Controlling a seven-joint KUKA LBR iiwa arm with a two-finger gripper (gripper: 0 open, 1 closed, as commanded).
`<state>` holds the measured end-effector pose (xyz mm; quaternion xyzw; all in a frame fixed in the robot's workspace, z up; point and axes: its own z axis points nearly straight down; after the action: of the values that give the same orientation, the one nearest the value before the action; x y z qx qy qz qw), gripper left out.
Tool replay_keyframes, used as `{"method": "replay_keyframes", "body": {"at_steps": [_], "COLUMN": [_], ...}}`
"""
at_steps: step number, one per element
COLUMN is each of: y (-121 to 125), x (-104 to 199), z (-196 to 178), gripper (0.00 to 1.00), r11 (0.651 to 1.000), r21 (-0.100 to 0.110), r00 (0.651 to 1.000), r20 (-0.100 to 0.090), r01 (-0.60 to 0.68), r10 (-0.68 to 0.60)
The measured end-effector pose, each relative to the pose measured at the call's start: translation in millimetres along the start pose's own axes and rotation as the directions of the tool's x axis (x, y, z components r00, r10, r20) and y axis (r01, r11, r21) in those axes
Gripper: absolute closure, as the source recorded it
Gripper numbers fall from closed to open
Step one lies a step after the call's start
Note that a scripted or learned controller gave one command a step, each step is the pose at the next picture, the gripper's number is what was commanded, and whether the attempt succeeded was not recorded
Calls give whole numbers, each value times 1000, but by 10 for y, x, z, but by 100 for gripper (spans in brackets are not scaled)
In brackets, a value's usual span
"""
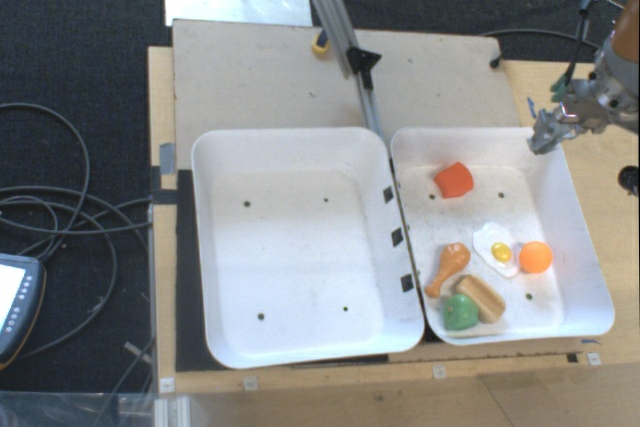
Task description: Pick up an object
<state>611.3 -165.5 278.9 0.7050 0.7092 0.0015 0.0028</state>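
Here the arm point(615, 65) comes in from the right, and its fingers point(542, 137) hang over the far right corner of the right bin point(585, 245), just above the rim. They are too small and blurred to read, so I cannot tell whether they are apart or together; nothing shows between them.

All the things to pick lie in that right bin, toward the near side and to the left of the fingers. The closest is a red block point(454, 180), chunky and flat-faced, alone on the bin floor with free space all round. Farther toward the near edge is a cluster: a toy fried egg point(497, 251), flat and glossy, with an orange ball point(536, 257) touching its right side; a tan drumstick point(449, 268) whose long axis runs on a slant from near left to far right; a brown bun point(481, 297), oblong and slanted the other way; and a rounded green piece point(460, 312) pressed against the bun's left end. They look like smooth, hard plastic play food.

The left bin point(215, 215) is the same shallow white tray; both rest on the pale table point(250, 75).

In my judgement the block is the easiest target: nearest, free-standing, with flat sides to close on, while the egg is too flat and the ball may roll
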Motion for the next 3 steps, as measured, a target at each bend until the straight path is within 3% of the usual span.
{"method": "replay_keyframes", "body": {"at_steps": [1,3], "y": [8,-213], "x": [490,1523], "z": [-10,110], "gripper": [100,100], "r11": [1000,1000], "r21": [5,6], "r00": [1000,1000], "r20": [-3,-4], "r01": [4,5], "r10": [-4,-5]}}
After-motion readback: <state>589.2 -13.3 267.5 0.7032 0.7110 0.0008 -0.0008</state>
